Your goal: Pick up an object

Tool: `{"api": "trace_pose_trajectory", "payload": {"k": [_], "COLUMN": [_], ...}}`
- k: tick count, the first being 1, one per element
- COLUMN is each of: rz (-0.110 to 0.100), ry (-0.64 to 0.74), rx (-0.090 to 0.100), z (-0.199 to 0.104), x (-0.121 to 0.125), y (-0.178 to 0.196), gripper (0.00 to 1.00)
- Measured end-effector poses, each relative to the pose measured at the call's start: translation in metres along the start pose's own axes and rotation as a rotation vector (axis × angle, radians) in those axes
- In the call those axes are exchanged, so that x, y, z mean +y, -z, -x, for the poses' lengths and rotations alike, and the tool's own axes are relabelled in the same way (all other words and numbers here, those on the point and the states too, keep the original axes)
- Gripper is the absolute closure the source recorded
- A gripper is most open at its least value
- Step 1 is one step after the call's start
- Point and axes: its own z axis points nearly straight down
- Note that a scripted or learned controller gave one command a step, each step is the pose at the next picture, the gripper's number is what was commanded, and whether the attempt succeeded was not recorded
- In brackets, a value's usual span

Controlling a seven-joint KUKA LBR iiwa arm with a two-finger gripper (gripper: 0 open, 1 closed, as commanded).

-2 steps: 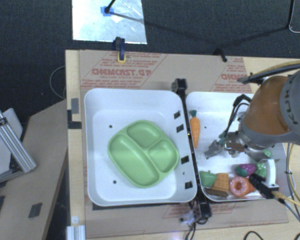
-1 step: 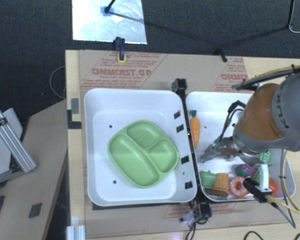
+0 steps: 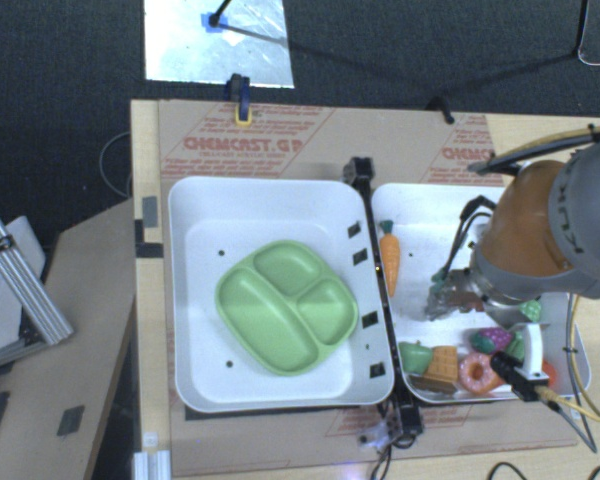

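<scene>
The right bin holds several toy foods: an orange carrot along its left wall, a green piece, a tan waffle-like block, a pink doughnut and a purple bunch of grapes along the front. My gripper hangs low over the middle of this bin, right of the carrot and above the front row of foods. The arm's orange band and grey wrist cover the bin's right half. I see nothing between the fingers.
The left bin holds a light green divided plate. A black divider with clips runs between the two bins. Cables lie at the bench's front right corner.
</scene>
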Motion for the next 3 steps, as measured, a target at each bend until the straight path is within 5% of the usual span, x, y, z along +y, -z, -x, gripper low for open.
{"api": "trace_pose_trajectory", "payload": {"k": [2, 3], "rz": [0.007, 0.003], "ry": [0.004, 0.003], "rx": [-0.002, -0.001], "z": [0.007, 0.007], "x": [0.008, 0.009], "y": [0.106, 0.131], "gripper": [1.0, 1.0]}}
